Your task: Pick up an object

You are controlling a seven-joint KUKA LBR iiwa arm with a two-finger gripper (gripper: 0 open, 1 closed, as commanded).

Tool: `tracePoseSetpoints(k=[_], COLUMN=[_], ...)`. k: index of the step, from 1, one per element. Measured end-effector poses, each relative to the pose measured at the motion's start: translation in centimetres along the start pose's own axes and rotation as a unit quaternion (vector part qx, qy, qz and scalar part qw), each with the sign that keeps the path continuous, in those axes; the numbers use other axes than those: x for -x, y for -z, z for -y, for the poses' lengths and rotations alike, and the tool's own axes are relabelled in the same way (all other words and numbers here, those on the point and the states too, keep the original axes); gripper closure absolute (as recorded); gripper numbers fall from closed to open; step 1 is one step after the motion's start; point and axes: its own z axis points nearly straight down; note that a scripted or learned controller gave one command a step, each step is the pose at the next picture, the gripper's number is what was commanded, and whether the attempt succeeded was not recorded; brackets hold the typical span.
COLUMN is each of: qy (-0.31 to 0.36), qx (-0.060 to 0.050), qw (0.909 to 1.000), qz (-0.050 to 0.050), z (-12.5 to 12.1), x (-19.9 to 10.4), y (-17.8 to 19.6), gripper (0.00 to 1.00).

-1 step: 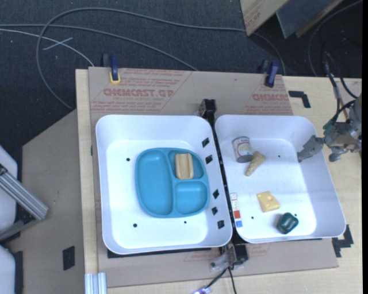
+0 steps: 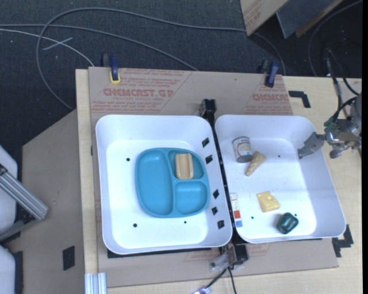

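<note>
- Nearest us, at the bench's front edge, we see a black clip (image 2: 234,252) where the two bins meet; a thin cable (image 2: 221,279) trails off from it toward the bottom of the view.
- Just behind, in the right bin (image 2: 322,221), we find a dark green object (image 2: 287,223) close to the front wall; a yellow cheese-like wedge (image 2: 268,201) lies just beside it, a little further back and to the left; the two are apart, not touching.
- Against that bin's left wall, we note a small card with red and blue marks (image 2: 236,210).
- To the left, in the left bin (image 2: 112,189), we see a blue divided plate (image 2: 171,182) lying flat near the middle; a tan bread-like piece (image 2: 183,166) rests in its upper right compartment.
- Further back in the right bin, we see a pale tan wedge (image 2: 255,163) touching a small tin can (image 2: 242,149) that lies tipped on its side.
- At the right bin's far right rim hangs the gripper (image 2: 313,146); one grey finger reaches over the bin wall; we cannot tell whether the jaws are spread or pressed together; we see nothing between them, and every object in the bin lies well apart from it.
- Farthest off, we see two blue clamps (image 2: 115,72) on the printed board's (image 2: 138,92) back edge, cables on the dark floor (image 2: 40,69), and a cardboard box (image 2: 261,12) at the top.
</note>
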Motion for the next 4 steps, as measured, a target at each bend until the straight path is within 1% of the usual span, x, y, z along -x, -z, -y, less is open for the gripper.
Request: tracePoseSetpoints(k=[1,2,3,4], qy=[-0.001,0.0,0.0,0.0], qx=[-0.003,-0.003,-0.002,0.0], qw=[1.0,1.0,1.0,1.0], qz=[-0.001,-0.002,-0.001,0.0], z=[1.0,1.2,1.2,1.1], x=[0.0,-0.4,-0.5,-0.5], y=[-4.9,-11.2,-14.1,-12.8], gripper=[0.0,0.0,0.0,1.0])
